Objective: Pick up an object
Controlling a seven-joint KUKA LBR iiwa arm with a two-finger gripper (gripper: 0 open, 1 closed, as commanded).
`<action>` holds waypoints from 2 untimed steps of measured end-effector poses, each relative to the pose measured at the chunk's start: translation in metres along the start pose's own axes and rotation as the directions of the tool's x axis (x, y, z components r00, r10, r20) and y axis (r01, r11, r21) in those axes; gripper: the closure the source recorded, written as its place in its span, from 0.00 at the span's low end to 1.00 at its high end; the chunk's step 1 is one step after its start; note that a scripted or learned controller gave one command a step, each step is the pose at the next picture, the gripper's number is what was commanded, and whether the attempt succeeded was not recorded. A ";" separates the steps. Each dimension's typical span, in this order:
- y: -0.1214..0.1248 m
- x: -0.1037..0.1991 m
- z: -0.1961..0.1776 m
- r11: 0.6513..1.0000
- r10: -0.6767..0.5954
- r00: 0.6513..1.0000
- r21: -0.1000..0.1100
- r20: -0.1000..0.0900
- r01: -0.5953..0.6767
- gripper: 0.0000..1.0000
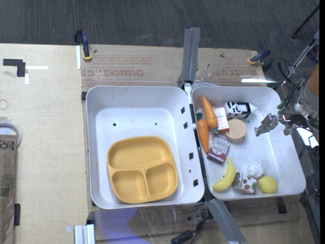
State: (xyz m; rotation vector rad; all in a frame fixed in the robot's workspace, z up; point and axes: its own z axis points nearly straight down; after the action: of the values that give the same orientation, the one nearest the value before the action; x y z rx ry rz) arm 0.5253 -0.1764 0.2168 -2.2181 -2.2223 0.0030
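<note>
- Two white bins sit side by side on the table; the hand hangs over the right bin, near its right wall.
- The hand's fingers look slightly apart, with nothing between them, and they touch no object.
- Below and left of the hand, in the right bin, lie two carrots, a round tan disc, a small red box and a black-and-white toy.
- At the front of this bin are a banana, a lemon and a strawberry carton.
- The left bin holds a yellow divided plate.
- Behind the bins lies brown cardboard, and beyond it a dark floor.
- The arm comes in from the right edge, and the hand points to the left.
</note>
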 end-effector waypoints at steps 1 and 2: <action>0.040 0.027 0.112 0.998 0.069 0.998 0.001 0.000 -0.069 0.00; 0.050 0.083 0.120 0.984 -0.177 0.984 -0.013 0.004 0.177 0.00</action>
State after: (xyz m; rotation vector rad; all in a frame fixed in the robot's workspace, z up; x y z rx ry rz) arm 0.5751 -0.0933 0.0970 -2.0189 -2.4192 -0.0084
